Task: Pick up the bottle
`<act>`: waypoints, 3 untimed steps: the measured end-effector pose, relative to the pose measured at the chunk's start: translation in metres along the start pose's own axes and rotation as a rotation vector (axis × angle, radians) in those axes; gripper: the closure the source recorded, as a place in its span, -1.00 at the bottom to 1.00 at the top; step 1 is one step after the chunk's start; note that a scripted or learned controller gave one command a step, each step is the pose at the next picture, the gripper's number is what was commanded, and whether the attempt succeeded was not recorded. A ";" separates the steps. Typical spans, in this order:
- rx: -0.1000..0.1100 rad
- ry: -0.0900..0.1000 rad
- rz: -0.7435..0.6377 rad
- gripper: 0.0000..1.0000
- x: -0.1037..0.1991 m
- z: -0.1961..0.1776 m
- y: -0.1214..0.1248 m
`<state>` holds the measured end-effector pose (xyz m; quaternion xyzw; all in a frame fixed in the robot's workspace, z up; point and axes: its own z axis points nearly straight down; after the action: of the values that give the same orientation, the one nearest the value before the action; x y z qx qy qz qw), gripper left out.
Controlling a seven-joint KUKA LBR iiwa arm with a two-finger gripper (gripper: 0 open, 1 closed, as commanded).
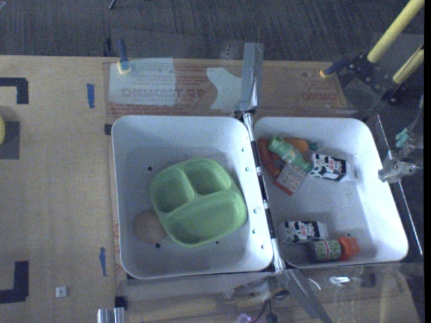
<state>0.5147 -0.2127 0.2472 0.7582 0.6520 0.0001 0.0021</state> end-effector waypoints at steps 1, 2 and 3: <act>0.000 0.000 0.000 -1.00 0.000 0.000 0.000; -0.002 -0.002 -0.002 1.00 0.000 -0.010 0.001; 0.006 0.003 0.254 1.00 0.004 0.090 -0.037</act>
<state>0.4791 -0.2034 0.1567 0.8347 0.5507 -0.0006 -0.0013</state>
